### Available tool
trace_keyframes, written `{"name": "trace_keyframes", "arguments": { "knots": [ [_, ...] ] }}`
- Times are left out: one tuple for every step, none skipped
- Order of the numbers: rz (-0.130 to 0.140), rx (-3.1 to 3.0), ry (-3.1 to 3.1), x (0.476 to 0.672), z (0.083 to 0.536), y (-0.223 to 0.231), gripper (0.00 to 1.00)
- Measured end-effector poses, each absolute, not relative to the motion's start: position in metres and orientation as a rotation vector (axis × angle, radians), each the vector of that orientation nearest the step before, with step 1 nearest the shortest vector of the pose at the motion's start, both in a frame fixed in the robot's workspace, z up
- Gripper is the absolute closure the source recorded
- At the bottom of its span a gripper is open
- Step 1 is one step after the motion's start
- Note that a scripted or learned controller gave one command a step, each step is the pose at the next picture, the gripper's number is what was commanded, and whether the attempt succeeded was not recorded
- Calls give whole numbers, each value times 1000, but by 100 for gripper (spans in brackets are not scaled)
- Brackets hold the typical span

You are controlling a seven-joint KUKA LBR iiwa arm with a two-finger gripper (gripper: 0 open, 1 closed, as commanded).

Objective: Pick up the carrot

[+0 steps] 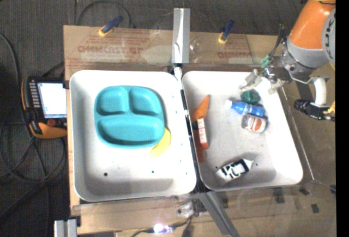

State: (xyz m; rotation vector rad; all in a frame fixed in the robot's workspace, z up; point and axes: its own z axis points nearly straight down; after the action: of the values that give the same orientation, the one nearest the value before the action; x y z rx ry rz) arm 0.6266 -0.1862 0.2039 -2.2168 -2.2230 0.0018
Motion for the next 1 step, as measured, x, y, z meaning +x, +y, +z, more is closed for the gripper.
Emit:
{"name": "trace_keyframes", "arguments": {
  "knots": [
    [3, -2215, -2224, 627, 213, -186, 100]
  ]
}}
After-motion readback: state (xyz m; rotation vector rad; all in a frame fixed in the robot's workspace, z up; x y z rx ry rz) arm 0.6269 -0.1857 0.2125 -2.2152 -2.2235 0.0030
